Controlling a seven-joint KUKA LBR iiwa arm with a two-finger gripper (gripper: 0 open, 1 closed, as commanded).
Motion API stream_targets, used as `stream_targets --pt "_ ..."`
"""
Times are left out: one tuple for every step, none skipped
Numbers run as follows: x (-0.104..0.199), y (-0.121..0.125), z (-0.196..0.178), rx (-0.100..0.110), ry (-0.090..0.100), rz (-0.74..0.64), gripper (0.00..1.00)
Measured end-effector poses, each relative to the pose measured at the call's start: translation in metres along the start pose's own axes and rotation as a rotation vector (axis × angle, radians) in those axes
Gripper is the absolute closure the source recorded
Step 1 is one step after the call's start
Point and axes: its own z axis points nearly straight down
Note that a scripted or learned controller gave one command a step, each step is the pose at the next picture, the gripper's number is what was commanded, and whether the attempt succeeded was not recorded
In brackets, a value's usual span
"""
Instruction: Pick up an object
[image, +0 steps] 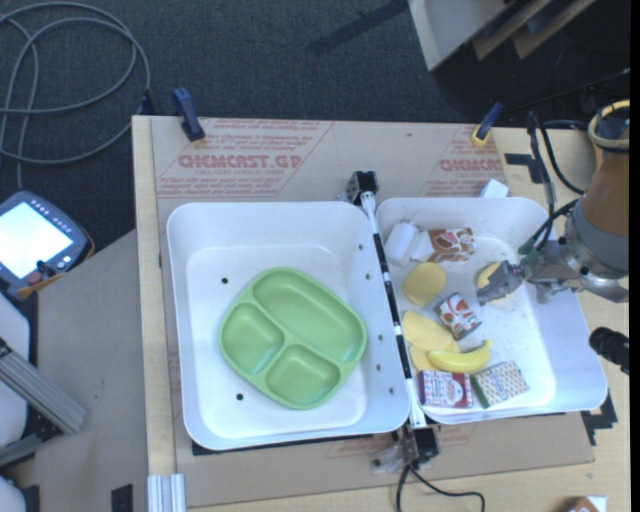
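The right bin holds several small objects. Among them are a yellow banana, a round yellow piece, a small red and white can and a red and white carton. My gripper reaches in from the right and hangs low over the middle of this bin, just right of the can. A small yellow thing lies right at the gripper's tip; whether it is held is unclear.
A green divided plate lies in the left bin. A red box and a green and red box sit at the right bin's front. A white item rests near the divider. The grey arm crosses the right rim.
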Motion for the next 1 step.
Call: stream_targets --pt "0.0373 0.0379 0.1185 0.002 0.001 0.0 0.0"
